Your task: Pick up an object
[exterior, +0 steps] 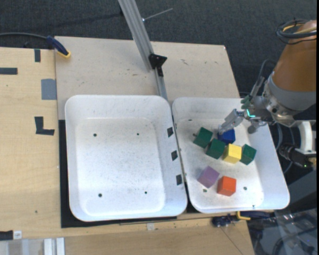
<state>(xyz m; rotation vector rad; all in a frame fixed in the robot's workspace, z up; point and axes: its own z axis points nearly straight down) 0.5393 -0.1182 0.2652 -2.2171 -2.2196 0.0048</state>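
Pincer (227, 128) touches blue cube (228, 136) in right bin (266, 193).

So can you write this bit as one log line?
arm: over right bin | gripper: by blue block | grasp: unclear | left bin: untouched

Crowded right bin, open left bin

Blocks (223, 152) cluster tight mid-bin, seemingly touching; the purple block (208, 176) and orange block (227, 186) sit slightly apart. The left bin (117, 158) floor offers free passage.
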